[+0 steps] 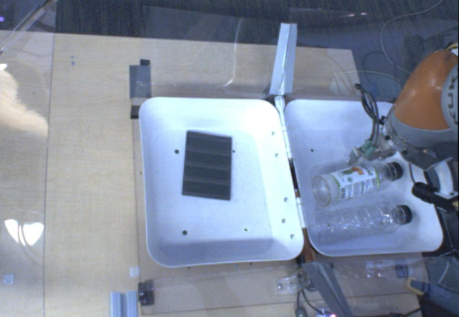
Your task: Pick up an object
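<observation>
Two shallow white plastic bins sat side by side on the pale wooden desk [86, 186]. In the right bin [323, 122] lay a clear plastic bottle with a white, orange and green label [355, 183], on its side, long axis running roughly left-right and tilted slightly up toward the right; dark cap at the right end, base at the left, near the bin's left wall. Label print was too small to read, no brand made out. Just below it, near the front wall, lay a second clear plastic bottle without a label [362, 219], also on its side, long axis left-right, dark cap to the right, hard to see against the white floor. The two bottles were near each other, close to parallel; whether they touched could not be told. The left bin [158, 237] held a flat dark grey ribbed rectangular panel [208, 165], long axis front-to-back, lying flat near the middle. The grey arm with an orange band [427, 100] came in from the right over the right bin. The pincer [374, 149] sat just above the labelled bottle's cap end, close to or touching it; blurred, so whether it was released or clenched could not be told, and no grasp was visible.
</observation>
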`<state>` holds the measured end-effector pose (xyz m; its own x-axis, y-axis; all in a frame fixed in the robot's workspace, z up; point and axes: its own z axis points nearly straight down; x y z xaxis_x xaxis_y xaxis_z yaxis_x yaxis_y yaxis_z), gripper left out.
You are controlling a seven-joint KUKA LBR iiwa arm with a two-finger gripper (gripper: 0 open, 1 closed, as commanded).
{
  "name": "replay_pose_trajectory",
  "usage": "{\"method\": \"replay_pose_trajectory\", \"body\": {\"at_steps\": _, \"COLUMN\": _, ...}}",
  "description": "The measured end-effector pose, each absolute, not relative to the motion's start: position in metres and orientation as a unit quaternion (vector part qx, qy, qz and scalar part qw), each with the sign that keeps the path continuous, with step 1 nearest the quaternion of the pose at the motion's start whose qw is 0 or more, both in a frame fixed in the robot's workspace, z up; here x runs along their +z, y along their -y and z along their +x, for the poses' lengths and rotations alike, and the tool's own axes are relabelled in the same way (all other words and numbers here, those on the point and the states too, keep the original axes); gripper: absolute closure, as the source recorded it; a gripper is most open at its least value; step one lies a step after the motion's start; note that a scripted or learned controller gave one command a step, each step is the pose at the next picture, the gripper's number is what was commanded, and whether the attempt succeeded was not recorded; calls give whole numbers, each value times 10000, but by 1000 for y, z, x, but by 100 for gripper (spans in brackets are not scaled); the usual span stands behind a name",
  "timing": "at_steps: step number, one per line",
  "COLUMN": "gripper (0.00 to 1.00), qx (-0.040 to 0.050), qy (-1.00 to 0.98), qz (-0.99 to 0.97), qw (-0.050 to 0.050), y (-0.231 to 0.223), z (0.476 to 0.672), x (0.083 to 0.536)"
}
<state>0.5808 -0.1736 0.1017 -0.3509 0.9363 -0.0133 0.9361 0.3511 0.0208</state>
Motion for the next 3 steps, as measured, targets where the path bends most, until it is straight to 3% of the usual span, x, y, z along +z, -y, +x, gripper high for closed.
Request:
{"method": "replay_pose_trajectory", "body": {"at_steps": 1, "gripper": 100, "qx": 24, "qy": -8434, "qz": 5372, "qw": 49, "y": 120, "z": 671, "x": 193}}
{"method": "replay_pose_trajectory", "body": {"at_steps": 2, "gripper": 0, "qx": 20, "qy": -8434, "qz": 5373, "qw": 46, "y": 121, "z": 671, "x": 193}}
{"method": "replay_pose_trajectory", "body": {"at_steps": 3, "gripper": 0, "qx": 24, "qy": -8628, "qz": 5055, "qw": 52, "y": 69, "z": 671, "x": 245}}
